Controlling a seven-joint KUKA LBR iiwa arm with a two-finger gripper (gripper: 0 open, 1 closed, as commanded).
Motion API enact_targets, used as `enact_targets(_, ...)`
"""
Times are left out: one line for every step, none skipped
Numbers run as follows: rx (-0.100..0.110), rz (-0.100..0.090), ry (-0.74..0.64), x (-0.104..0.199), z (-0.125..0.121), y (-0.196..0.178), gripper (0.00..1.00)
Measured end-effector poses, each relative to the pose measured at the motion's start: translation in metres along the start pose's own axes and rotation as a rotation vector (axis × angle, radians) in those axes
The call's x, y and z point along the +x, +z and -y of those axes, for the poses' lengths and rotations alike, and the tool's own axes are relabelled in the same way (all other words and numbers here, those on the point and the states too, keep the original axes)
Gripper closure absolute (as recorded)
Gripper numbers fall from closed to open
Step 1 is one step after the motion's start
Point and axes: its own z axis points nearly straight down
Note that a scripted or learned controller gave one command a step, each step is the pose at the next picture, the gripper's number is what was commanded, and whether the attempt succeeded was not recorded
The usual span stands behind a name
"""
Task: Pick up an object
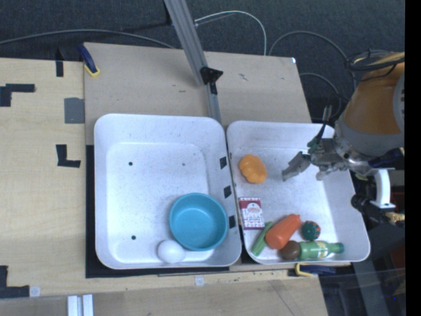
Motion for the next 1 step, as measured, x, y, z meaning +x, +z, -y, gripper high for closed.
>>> enact_targets(0.0, 0.0, 0.0, -0.0002, 0.0, -0.0001, 0.0)
